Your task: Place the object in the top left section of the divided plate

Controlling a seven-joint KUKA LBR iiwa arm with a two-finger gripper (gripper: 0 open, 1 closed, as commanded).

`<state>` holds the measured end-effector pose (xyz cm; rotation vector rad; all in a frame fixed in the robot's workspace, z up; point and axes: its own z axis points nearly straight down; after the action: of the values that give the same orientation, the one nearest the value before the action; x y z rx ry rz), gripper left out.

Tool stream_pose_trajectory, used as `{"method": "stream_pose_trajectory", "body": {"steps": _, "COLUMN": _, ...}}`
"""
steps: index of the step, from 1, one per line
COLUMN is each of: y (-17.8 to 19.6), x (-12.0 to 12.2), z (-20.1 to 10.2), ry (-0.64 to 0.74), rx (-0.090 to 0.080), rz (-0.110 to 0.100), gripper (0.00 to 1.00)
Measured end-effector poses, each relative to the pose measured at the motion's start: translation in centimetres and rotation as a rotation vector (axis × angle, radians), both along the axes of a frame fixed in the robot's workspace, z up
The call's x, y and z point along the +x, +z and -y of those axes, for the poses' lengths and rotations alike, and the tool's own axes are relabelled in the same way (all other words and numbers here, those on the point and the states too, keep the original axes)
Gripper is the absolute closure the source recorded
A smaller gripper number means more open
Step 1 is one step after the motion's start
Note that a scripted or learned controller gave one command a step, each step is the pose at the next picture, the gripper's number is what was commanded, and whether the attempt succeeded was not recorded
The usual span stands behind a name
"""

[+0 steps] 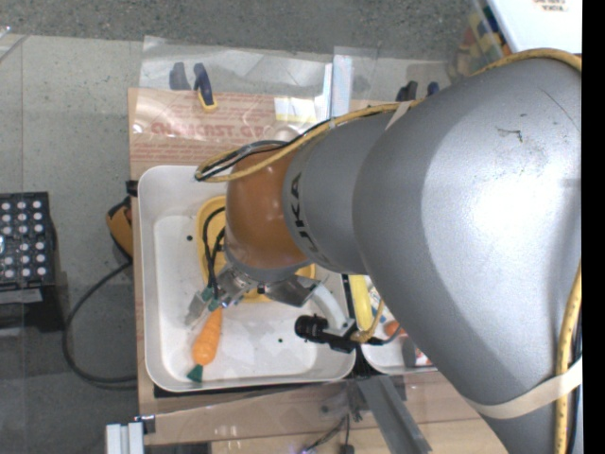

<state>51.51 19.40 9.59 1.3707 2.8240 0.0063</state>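
One toy carrot (208,337), likely light, stiff and smooth, lies in the left bin (151,253); grasp across its middle. Gripper (210,299) hovers just above; I cannot tell its state.

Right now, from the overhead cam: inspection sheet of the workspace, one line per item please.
Surface: shallow white left bin on the bench, a second white bin beside it, mostly hidden by the grey arm.
Job's things: orange plastic carrot with green tip lies in the left bin near its front; the divided plate cannot be made out under the arm.
Clutter: yellow item partly visible at the seam between the bins.
Gripper: two-finger gripper low in the left bin, just above the carrot's top end; contact unclear.
Cables: black cable loops on the floor left of the bench.
Surroundings: black perforated box at far left; grey floor.
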Motion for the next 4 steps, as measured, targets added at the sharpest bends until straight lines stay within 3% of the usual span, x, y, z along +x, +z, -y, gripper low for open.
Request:
{"method": "stream_pose_trajectory", "body": {"steps": 1, "y": 1.2, "x": 0.7, "z": 0.4, "ry": -0.008, "rx": 0.000, "rz": 0.023, "gripper": 1.00}}
{"method": "stream_pose_trajectory", "body": {"steps": 2, "y": 17.2, "x": 6.4, "z": -0.6, "ry": 0.140, "rx": -0.005, "rz": -0.001, "gripper": 1.00}}
{"method": "stream_pose_trajectory", "body": {"steps": 3, "y": 3.0, "x": 4.0, "z": -2.3, "ry": 0.011, "rx": -0.005, "rz": -0.007, "gripper": 1.00}}
{"method": "stream_pose_trajectory", "body": {"steps": 4, "y": 3.0, "x": 4.0, "z": -2.4, "ry": 0.010, "rx": -0.004, "rz": -0.006, "gripper": 0.00}}
